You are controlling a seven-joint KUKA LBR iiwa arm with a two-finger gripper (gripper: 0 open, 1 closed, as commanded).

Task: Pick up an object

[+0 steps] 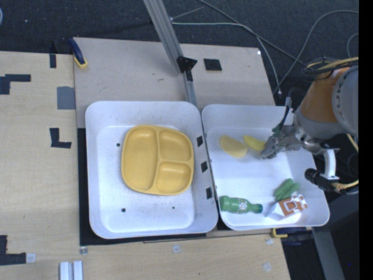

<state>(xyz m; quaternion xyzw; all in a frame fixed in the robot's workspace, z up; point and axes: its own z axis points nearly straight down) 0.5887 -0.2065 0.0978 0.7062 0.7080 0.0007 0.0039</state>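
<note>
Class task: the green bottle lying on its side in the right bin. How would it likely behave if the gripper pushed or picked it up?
The green bottle lies on its side, so a sideways push would probably roll it. It looks small and plastic, likely light. Its rounded, smooth body might slip between fingers.

A single fixed camera sits high above the bench [145,69], looking down at a slant; both white bins [96,156] lie mid-frame, moderately distant; the arm [332,104] enters from the frame's right side.
</note>
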